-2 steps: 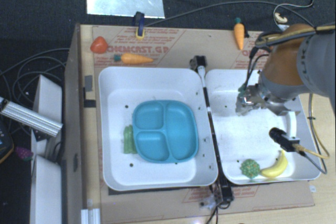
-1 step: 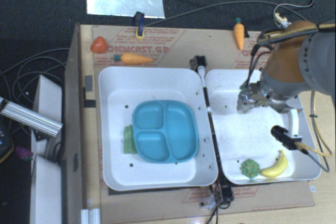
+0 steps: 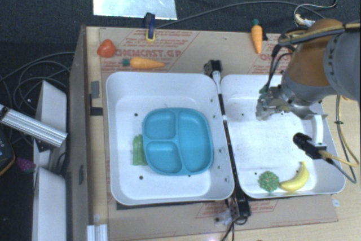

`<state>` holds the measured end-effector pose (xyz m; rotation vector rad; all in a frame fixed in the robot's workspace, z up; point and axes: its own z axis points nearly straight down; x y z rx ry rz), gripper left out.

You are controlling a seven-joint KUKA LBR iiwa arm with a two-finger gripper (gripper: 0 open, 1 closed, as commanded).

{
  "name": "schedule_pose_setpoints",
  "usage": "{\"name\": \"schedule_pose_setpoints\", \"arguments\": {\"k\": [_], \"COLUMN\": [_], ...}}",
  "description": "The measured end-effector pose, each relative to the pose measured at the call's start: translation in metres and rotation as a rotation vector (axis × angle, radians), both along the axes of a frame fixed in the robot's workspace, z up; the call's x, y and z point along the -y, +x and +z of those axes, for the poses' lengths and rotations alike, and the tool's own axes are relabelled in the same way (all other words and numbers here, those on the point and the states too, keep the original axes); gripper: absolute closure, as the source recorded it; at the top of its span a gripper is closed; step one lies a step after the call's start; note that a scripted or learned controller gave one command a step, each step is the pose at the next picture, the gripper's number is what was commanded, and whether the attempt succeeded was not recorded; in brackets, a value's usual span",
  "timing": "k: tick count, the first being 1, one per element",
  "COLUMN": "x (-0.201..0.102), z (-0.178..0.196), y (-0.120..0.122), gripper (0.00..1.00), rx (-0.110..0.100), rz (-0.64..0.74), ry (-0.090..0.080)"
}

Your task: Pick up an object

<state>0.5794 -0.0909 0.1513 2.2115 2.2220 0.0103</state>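
While the arm [image 3: 324, 59] reached in from the right, its gripper [image 3: 267, 110] hung over the upper part of the right bin [image 3: 248, 149], near the wall that divides the two bins. Whether the claw was open or shut could not be told from this slant, and nothing could be seen in it. At the bottom of the right bin lay a yellow banana [image 3: 296, 179], and just beside it, to its left, a green knobbly ball [image 3: 268, 180]; both sat well apart from the gripper. A black part [image 3: 307, 145] with an orange cable jutted over the bin's right side. The left bin [image 3: 163, 87] held a blue plate [image 3: 177, 141] with three compartments, and a green piece [image 3: 137, 150] lay touching the plate's left edge. On the cardboard behind the bins lay a carrot [image 3: 146, 63] on its side, a red-orange fruit [image 3: 106, 48] near the back left corner, and a second carrot [image 3: 257, 38] lying lengthwise behind the right bin. A blue and yellow clamp [image 3: 149, 26] gripped the board's back edge.
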Motion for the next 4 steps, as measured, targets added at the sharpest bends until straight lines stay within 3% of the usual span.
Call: {"name": "schedule_pose_setpoints", "arguments": {"k": [2, 3, 4], "x": [-0.001, -0.050, -0.050], "z": [0.021, 0.033, 0.043], "y": [0.002, -0.018, -0.017], "gripper": [1.00, 1.00, 1.00], "rx": [0.004, -0.008, -0.006], "rz": [0.003, 0.000, 0.002], "ry": [0.002, 0.001, 0.001]}}
